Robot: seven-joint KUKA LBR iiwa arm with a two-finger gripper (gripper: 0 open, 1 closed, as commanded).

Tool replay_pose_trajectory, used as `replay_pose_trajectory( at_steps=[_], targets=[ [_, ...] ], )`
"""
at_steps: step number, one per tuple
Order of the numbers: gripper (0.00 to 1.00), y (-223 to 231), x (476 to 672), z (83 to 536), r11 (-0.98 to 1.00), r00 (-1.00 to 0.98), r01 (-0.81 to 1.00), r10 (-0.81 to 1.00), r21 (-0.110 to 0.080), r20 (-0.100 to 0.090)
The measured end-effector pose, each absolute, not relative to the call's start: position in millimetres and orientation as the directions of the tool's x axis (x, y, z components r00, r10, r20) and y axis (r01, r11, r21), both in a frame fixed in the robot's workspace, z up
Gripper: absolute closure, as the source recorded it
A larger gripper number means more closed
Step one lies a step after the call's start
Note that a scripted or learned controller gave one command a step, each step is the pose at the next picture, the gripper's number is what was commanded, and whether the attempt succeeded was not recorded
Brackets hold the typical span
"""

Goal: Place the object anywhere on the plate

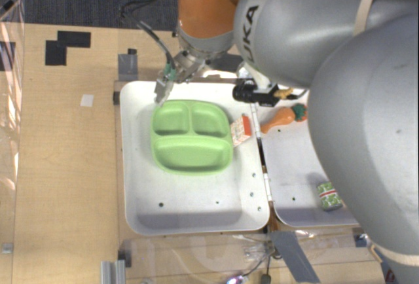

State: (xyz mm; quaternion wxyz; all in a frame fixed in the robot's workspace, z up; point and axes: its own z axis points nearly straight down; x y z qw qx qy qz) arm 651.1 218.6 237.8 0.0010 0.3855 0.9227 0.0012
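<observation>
The gripper (162, 89) is seen above the far-left corner of the green plate (191, 137), its claw state cannot be told, and the packet (241, 129) beside the plate's right rim seems not yet picked.

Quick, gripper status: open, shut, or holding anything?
Gripper: cannot be told from this view. It sits at the far rim of the green divided plate; no object visible in it.
</observation>
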Motion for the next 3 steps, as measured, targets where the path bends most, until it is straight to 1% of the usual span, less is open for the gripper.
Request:
replay_pose_trajectory(
  at_steps=[3],
  targets=[
    [0.0,218.6,651.1,237.8,0.703,-0.703,0.711,0.711,0.003,-0.001]
  ],
)
